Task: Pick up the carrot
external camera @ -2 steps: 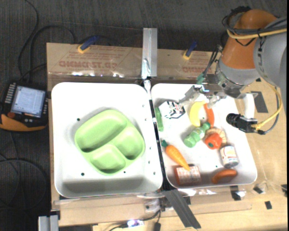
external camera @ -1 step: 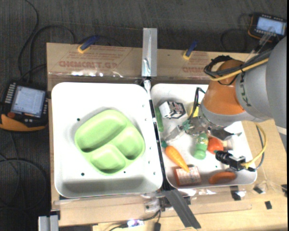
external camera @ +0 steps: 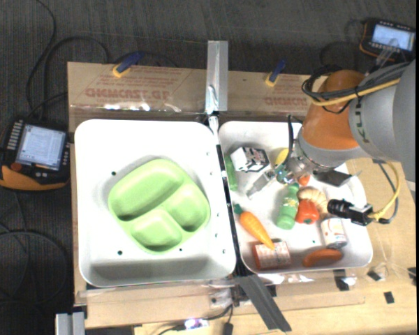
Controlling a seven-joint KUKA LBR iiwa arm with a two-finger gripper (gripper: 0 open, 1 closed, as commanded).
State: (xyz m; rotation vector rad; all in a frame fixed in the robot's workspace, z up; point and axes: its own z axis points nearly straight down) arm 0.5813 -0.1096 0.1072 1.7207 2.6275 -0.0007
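The carrot (external camera: 255, 229) is orange with a pointed end and lies slanted on the floor of the right bin (external camera: 227, 135), near its left wall and front half. My gripper (external camera: 285, 171) hangs low over the middle of the same bin, among clutter, up and to the right of the carrot and apart from it. The arm's grey wrist and orange band (external camera: 333, 114) cover the bin's back right part.
Around the carrot lie a green bottle (external camera: 288, 208), a red box (external camera: 271, 255), a reddish sausage (external camera: 321, 257), a small can (external camera: 334, 233) and a black-and-white packet (external camera: 250, 158). The left bin (external camera: 91, 257) holds a green divided tray (external camera: 159, 204).
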